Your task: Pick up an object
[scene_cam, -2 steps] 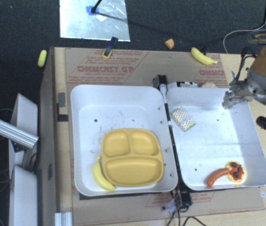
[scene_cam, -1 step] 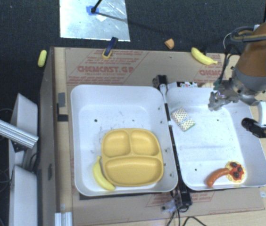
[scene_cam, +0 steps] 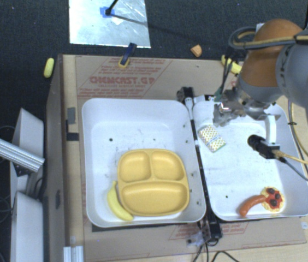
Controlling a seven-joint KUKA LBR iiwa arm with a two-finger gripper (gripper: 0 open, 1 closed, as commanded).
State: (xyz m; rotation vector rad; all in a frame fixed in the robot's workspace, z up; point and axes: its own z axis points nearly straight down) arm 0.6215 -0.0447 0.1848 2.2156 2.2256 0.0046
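One patterned packet (scene_cam: 212, 138) lies in the right bin (scene_cam: 236, 173) close to its left wall, just beside the end effector (scene_cam: 222, 115), whose grip I cannot tell, so a descent risks striking that wall.

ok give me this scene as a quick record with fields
left bin: yellow plate, banana against the plate's left edge
right bin: patterned pad at far left, sausage and pizza slice at near right
claw: over right bin's far left corner, close to the pad
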